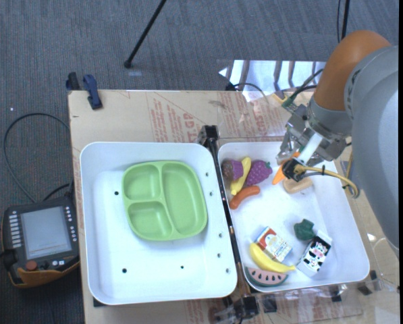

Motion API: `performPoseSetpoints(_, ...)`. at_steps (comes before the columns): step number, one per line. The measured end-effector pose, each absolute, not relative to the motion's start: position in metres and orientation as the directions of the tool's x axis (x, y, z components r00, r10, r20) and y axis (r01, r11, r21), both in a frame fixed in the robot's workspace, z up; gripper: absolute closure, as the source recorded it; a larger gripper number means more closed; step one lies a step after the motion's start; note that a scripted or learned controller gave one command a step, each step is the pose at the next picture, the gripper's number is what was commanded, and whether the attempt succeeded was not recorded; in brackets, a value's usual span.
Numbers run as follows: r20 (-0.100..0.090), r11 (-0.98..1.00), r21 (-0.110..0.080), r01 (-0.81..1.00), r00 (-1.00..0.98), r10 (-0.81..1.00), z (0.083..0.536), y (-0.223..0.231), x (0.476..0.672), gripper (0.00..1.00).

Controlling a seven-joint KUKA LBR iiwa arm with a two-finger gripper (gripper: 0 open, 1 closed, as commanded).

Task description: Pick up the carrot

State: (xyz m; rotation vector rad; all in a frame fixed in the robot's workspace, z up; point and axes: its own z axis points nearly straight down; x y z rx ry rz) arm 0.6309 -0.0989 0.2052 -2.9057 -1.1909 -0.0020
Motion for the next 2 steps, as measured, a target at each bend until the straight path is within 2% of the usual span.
performPoseSetpoints(1,-0.002,-0.677,-0.013,0.736,0.677,0.736,0.185,0.049,0.621,1.0)
performPoseSetpoints(2,-0.005,-0.875,-0.007,0.484,0.875,0.484,0.203,0.105,0.609,1.0)
